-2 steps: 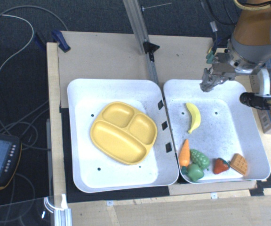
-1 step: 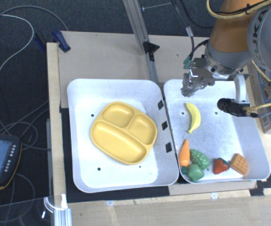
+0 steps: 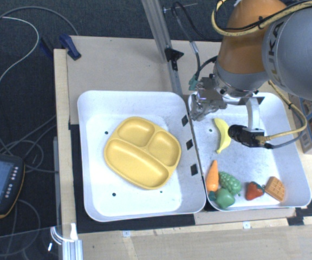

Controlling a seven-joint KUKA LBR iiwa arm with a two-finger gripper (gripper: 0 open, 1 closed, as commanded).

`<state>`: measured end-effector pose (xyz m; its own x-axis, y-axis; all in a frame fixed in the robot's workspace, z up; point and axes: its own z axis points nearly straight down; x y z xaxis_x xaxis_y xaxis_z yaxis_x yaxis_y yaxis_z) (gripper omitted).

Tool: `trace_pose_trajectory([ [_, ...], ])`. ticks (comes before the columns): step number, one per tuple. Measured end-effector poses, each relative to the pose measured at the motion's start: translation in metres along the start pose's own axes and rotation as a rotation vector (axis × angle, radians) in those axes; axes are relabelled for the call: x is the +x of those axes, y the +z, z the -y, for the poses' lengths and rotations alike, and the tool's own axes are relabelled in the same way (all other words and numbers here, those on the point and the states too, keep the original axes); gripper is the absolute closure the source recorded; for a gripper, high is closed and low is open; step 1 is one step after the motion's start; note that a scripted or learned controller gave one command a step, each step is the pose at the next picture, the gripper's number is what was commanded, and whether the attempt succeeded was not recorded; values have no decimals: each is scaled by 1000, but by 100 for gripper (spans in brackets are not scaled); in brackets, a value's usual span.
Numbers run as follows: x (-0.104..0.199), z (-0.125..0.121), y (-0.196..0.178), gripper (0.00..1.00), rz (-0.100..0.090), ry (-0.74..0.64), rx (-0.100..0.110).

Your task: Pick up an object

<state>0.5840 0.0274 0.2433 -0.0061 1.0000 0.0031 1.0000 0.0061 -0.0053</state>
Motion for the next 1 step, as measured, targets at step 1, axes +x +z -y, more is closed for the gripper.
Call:
trace_pose_trajectory([
  [1,59,22,8,100,-1,-1,0],
])
